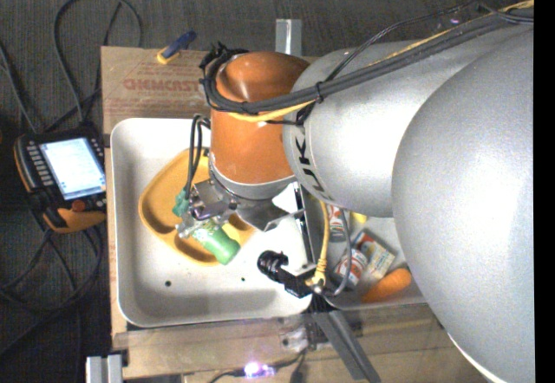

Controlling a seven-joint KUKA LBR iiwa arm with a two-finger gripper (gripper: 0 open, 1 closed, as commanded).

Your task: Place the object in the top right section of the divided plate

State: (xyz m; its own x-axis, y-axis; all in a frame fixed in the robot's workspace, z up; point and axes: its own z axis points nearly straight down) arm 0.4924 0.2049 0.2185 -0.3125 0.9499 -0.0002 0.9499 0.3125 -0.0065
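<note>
The left bin [139,286] shows bare white floor along its near and left sides, with raised rounded walls all around; a small dark speck lies on that floor near the front. The yellow divided plate [160,199] sits in the middle of this bin, its left rim well apart from the bin's left wall, and much of its right part is hidden under the arm [416,156]. The arm's wide grey body covers most of the right bin [381,308], so little open room shows there. The orange band sits directly above the plate.

The tool [206,221] hangs low over the plate's near right part. A green object [217,243], short and roughly cylindrical with a paler end, lies tilted just below the tool, over the plate's near rim. Whether the tool is clenched on it or released, I cannot tell.

In the right bin, a small packet [371,253] with red and white print and an orange thing [388,284] lie near the front wall; the packet's writing is too small to read. The brown board [156,82] behind the bins carries red lettering, blurred and unreadable. A handheld screen [68,166] glows on the floor to the left of the surface.
</note>
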